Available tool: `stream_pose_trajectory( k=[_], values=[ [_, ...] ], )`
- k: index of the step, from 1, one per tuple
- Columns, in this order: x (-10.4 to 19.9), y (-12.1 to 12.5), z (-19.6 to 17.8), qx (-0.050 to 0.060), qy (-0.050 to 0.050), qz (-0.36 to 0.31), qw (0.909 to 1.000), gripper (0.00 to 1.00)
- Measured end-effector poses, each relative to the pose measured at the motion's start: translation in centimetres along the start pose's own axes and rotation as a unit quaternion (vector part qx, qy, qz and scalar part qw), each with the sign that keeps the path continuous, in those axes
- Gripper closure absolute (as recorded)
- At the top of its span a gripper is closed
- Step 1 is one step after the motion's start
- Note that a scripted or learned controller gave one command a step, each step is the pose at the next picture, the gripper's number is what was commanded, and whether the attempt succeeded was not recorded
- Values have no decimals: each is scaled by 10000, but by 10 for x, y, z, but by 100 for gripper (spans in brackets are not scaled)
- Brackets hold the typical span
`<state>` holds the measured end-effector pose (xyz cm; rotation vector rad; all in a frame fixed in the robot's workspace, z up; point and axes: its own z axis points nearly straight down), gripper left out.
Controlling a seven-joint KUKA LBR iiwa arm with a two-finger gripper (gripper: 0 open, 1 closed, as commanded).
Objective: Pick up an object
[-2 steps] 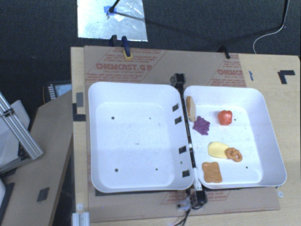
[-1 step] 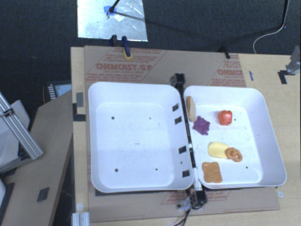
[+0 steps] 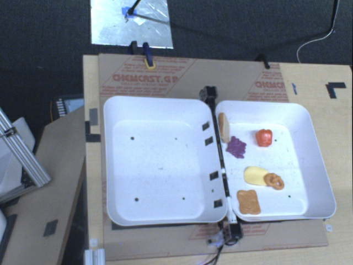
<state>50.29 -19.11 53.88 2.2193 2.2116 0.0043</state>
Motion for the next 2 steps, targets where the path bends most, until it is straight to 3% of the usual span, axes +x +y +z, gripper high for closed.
stream_pose_trajectory(
  k=[1, 2],
  values=[
    [85, -3, 26, 32, 30, -77, 10000, 100],
    [137, -10, 2, 10, 25, -65, 10000, 100]
  ],
)
